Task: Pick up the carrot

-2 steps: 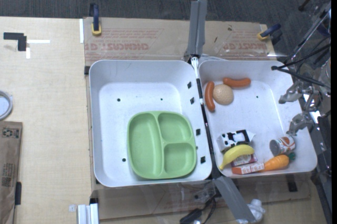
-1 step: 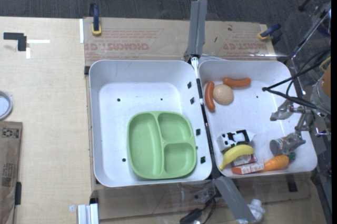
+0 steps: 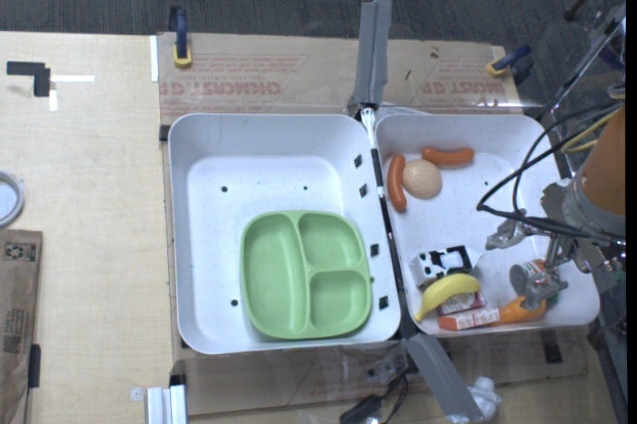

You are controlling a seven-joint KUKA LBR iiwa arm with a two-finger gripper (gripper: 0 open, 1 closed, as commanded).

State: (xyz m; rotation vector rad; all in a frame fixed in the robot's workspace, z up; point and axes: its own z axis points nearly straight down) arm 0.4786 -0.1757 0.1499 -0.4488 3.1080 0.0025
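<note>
Your tool (image 3: 538, 285) sits low in the right bin (image 3: 498, 128), just above the carrot (image 3: 520, 311) by the front wall; you cannot tell its finger state. A small red box (image 3: 468, 318), print unreadable, and a banana (image 3: 447, 292) crowd the carrot's left. Mirrored red lettering marks the cardboard (image 3: 269, 79) behind.
</note>
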